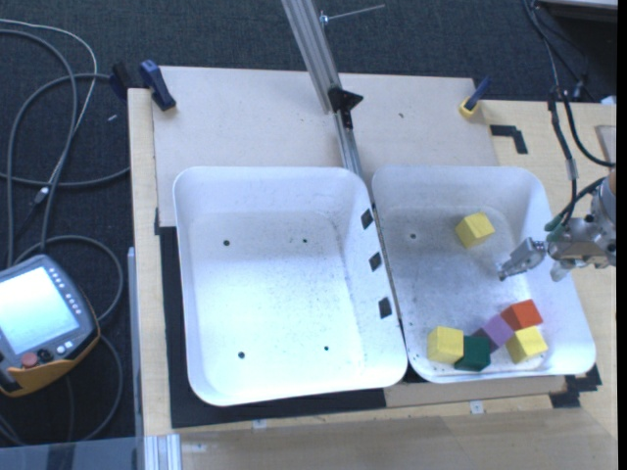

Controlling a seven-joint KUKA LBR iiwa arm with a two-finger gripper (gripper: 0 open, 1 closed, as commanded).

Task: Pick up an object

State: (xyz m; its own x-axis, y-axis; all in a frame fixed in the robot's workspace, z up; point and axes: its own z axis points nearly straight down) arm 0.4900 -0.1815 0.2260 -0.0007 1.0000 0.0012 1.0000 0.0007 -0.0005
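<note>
The right bin [431, 186] holds several small blocks. A yellow cube [475, 229] lies alone toward the bin's back. Along the front wall sit a yellow cube [445, 344], a green block [475, 352], a purple block [497, 330], an orange-red cube [522, 314] and another yellow cube [529, 344], packed close together. My gripper [534, 265] hovers at the bin's right side, above the orange-red cube and to the right of the lone yellow cube. Its fingers [517, 259] stand apart and open, with nothing between them.
The left bin [181, 204] sits beside the right one. An aluminium pole [309, 37] slants up from the gap between the bins. A blue clamp [157, 84] and a yellow clamp [474, 101] grip the board's back corners. A teach pendant [39, 321] lies on the floor at left.
</note>
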